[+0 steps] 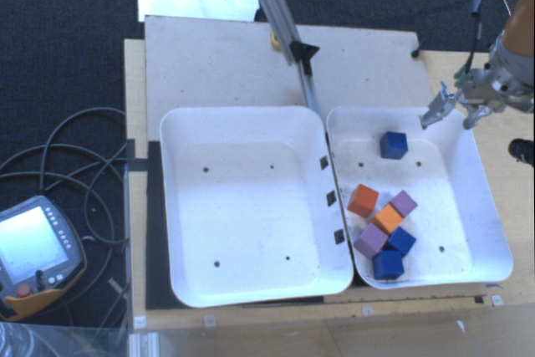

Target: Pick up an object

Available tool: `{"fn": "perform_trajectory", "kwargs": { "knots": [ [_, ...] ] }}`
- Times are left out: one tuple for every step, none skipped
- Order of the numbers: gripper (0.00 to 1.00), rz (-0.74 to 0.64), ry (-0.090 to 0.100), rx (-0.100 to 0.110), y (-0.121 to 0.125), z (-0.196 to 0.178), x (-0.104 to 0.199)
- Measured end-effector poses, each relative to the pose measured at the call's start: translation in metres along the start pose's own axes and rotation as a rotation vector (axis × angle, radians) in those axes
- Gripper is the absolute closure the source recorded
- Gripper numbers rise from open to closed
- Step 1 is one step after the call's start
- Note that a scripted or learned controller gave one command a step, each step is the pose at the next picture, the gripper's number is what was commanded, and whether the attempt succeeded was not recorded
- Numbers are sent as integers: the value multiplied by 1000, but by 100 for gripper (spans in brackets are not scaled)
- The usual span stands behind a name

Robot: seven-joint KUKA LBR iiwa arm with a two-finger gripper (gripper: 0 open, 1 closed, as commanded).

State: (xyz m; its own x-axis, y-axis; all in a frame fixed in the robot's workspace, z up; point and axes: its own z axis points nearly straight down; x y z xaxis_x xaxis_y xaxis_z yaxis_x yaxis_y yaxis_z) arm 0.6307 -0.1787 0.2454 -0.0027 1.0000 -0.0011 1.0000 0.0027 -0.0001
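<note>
The end effector (pixel 451 114) is hanging above the upper right corner of the right bin (pixel 489 205), its two fingers spread apart with nothing between them — open and empty. The nearest candidate for the pick is the lone blue cube (pixel 394 145), which is sitting flat on the bin floor near the upper wall, down and to the view's left of the end effector, and well apart from the other blocks. That offset is what the coming move is turning on: the arm would need to shift toward the bin's middle and descend.

Lower in the same bin a cluster is lying packed together — an orange cube (pixel 363 200), a purple cube (pixel 404 203), a smaller orange block (pixel 388 218), a purple block (pixel 371 240) and two more blue blocks (pixel 389 262) touching or just beside one another. These are looking harder to grasp cleanly, in my judgement, since fingers would have little room between neighbours. The blocks are roughly cubic, so no long axis matters.

The left bin (pixel 180 180) is lying alongside on the worktop (pixel 209 63). No readable writing or brand is showing anywhere.
</note>
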Motion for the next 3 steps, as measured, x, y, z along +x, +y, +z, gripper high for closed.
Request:
{"fn": "perform_trajectory", "kwargs": {
  "knots": [
    [0,0,1,2,-10,53,-1],
    [0,0,1,1,-12,95,-3],
    [100,-2,0,-5,-10,81,-3]
  ]
}}
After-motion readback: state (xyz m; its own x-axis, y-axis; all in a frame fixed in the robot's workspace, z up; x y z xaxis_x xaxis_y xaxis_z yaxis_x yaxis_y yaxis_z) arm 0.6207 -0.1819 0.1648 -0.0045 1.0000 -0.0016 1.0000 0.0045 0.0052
